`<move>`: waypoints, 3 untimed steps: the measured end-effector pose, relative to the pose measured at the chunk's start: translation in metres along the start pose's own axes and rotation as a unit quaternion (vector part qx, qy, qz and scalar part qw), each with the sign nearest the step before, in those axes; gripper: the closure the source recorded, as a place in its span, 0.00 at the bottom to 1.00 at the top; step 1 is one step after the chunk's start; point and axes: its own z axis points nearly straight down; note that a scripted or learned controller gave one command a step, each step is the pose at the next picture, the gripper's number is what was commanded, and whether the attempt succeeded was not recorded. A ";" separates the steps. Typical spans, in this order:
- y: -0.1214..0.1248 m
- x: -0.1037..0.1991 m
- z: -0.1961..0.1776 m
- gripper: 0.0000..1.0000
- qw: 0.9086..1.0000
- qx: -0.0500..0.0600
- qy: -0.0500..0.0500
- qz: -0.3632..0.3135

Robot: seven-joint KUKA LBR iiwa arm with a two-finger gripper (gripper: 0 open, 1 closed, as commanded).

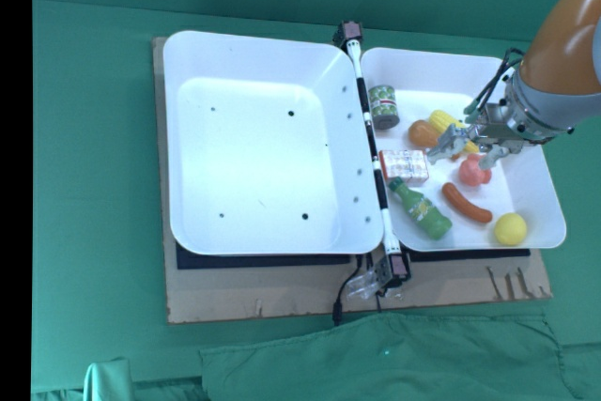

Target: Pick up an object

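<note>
Arm reaches over right bin, jaws spread, holding nothing, above red toy

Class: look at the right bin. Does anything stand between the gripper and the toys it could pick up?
Nothing visible does. The gripper hangs directly over the right bin, above the orange toy, corn and strawberry, with no cover or barrier between.

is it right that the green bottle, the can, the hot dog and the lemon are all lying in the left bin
Not quite: the bin is wrong. The camera view shows the green bottle, the can, the hot dog and the lemon all lying in the right bin, not the left bin.
</note>
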 end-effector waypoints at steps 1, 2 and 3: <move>0.003 -0.003 0.058 0.00 1.000 -0.004 0.002 0.000; 0.009 -0.004 0.064 0.00 1.000 -0.011 0.001 -0.002; 0.013 -0.005 0.049 1.00 1.000 -0.020 -0.002 0.000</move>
